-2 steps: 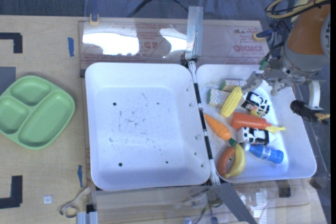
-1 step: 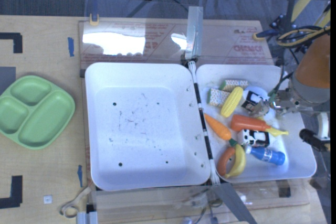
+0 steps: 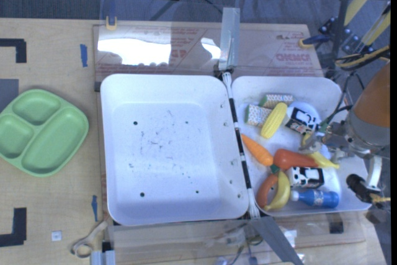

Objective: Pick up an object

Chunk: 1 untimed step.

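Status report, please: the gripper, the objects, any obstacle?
Gripper low over right bin, fingers unclear. Toys crowded: corn, carrot, blue bottle.

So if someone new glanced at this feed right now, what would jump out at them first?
Probably the pile of bright toys crowded into the right bin: a corn cob, a carrot, a banana and a blue bottle. Next, the bare-looking left bin beside it, and the green divided plate on the bench at far left. The arm hangs over the right bin's right edge.
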Each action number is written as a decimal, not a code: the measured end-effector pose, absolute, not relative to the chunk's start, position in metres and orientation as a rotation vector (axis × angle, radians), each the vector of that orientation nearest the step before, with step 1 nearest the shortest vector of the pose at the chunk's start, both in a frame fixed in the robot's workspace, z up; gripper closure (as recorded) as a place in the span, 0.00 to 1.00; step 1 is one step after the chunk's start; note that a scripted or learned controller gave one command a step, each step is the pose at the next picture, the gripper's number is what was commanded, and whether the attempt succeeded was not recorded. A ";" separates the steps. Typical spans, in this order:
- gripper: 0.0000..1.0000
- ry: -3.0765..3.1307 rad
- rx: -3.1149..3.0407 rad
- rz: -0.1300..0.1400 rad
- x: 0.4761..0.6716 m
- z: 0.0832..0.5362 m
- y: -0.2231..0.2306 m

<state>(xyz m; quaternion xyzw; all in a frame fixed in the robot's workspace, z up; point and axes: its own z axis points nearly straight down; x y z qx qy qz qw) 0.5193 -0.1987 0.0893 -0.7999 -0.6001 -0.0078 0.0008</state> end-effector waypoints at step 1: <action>0.00 -2.125 -2.311 -0.001 0.479 0.146 -0.156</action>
